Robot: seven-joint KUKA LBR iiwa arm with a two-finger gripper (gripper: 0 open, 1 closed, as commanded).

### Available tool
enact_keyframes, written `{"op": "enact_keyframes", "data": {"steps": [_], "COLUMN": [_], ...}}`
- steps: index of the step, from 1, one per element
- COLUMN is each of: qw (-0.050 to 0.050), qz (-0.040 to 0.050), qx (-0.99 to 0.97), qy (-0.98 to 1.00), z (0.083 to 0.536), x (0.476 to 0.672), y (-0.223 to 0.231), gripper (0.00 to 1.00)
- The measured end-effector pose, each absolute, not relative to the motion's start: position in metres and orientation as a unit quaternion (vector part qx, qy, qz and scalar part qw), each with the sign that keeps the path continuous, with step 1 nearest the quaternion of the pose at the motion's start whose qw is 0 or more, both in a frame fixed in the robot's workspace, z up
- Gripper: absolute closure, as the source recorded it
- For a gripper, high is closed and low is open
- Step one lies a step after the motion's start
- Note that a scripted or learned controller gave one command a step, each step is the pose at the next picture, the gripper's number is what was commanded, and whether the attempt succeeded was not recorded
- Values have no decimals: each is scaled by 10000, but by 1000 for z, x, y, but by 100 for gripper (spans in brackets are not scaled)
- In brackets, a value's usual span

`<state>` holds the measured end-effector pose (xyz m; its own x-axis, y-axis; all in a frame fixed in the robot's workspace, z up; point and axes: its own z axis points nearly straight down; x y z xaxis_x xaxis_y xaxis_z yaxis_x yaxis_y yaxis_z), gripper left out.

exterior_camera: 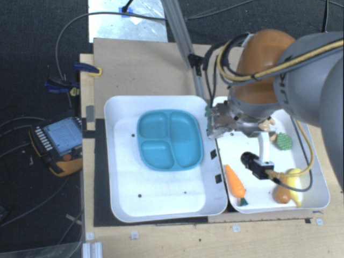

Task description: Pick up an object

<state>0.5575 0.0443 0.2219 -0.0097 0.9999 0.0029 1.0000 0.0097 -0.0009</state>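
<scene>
My gripper (216,127) hangs over the upper left corner of the right bin (321,195), close to the wall between the two bins. An orange carrot (234,181) with a green tip lies below it, near the bin's left wall. At the right side of that bin rests a green bumpy ball (283,141). In the lower right corner a yellow piece (293,179) lies beside a brown rounded piece (281,195). The view shows nothing held at the gripper.
The left bin (121,198) holds a blue divided plate (170,139). The grey arm with its orange band (263,63) covers the top of the right bin. Off the bench at the left lie clamps and a handheld device (59,141).
</scene>
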Motion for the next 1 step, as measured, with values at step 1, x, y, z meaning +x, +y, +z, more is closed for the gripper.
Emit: {"op": "enact_keyframes", "data": {"steps": [1], "qw": [14], "qz": [-1], "qx": [-7038], "qy": [-7104], "z": [231], "x": [525], "y": [79], "gripper": [100]}}
